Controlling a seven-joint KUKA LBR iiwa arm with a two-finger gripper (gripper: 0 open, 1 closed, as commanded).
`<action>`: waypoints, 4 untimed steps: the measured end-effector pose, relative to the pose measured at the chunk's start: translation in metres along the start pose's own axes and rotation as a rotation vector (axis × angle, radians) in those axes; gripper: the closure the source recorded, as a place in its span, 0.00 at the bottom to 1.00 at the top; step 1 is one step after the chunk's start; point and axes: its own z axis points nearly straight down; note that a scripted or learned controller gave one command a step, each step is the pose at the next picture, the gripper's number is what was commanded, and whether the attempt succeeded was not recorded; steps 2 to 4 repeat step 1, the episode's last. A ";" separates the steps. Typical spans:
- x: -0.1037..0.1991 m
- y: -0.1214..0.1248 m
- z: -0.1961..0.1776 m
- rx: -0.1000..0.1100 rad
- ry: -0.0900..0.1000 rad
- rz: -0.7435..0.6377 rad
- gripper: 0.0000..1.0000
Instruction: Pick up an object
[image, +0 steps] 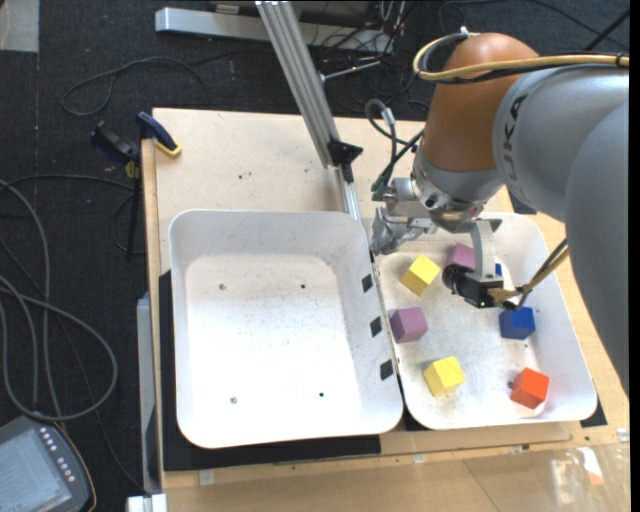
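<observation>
left bin (182, 240): white and shallow with a speckled floor. It sits on the bench (250, 160), butted against the right bin (480, 350).
tool (392, 232): low over the right bin's far-left corner, close to the shared wall. Cannot tell whether it is released or clenched. No object is seen in its grasp.
purple cube (408, 323): nearer than the tool, close to the left wall.
far yellow cube (421, 273): just right of the tool and apart from it. By closeness it is the likely target.
target heading: a cube has no long axis. It lies flat with its sides slanted to the bin walls, so the wrist probably needs a turn to square up.
near yellow cube (444, 375): mid-bin, standing alone.
pink cube (461, 256): far side, under the wrist.
blue cube (517, 323): right of centre.
orange cube (530, 388): near-right corner.
spacing: all the cubes lie loose and apart, which likely leaves room around each for a grasp.
</observation>
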 end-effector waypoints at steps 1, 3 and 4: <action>0.051 0.028 0.002 -0.003 0.000 0.001 1.00; 0.051 0.028 0.002 -0.003 0.000 0.001 1.00; 0.051 0.028 0.002 -0.003 0.000 0.001 1.00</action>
